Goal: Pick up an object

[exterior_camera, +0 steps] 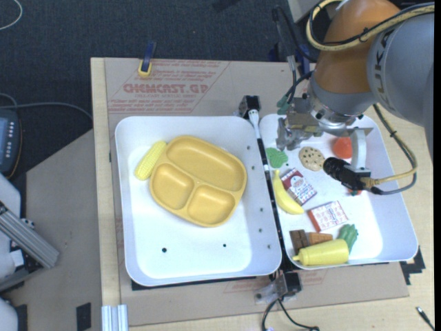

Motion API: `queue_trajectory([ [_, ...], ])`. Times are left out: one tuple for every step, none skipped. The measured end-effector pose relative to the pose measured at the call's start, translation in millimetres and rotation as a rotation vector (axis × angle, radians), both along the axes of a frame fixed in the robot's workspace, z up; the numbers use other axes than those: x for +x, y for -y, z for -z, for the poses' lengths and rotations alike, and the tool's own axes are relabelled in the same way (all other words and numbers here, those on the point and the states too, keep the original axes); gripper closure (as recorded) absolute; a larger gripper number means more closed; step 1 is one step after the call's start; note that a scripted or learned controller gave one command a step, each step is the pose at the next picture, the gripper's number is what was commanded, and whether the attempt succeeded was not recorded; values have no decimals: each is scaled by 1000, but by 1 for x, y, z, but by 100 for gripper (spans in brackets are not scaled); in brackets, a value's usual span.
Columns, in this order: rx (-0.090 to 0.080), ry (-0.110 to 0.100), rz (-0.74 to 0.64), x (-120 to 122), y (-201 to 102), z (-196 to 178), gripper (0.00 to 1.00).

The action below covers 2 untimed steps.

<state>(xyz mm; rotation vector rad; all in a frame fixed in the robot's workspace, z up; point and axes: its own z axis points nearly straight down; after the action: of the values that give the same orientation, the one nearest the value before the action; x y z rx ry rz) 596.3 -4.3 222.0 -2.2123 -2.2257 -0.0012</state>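
- Camera view: you have the arm (375,54) reaching in from the right, with its gripper (298,131) low over the far end of the right bin (403,233), near the divider between the bins.
- No particular object is named, so judge by reach: the cookie (311,158) lies just below the gripper, the green piece (277,158) just beside it on the left, and the small red-and-white carton (298,185) a little nearer you.
- These look like light, stiff toy foods. The cookie is flat and thin, so you would likely have to pinch it across its edges; it may slip or slide on the smooth bin floor.
- The banana (286,196) and the yellow bottle (322,253) are rounder and probably offer an easier grip across their narrow width.
- You cannot tell how the gripper stands; the wrist body hides the tips, and nothing can be seen held or touched.
- In the left bin (131,205), the yellow divided tray (198,180) and the corn cob (150,160) lie well apart from the gripper.
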Motion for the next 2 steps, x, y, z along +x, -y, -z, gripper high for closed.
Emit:
queue_trajectory([
  [0, -1, 0, -9, -50, 5, 100],
  [-1, 3, 1, -4, -90, -5, 100],
])
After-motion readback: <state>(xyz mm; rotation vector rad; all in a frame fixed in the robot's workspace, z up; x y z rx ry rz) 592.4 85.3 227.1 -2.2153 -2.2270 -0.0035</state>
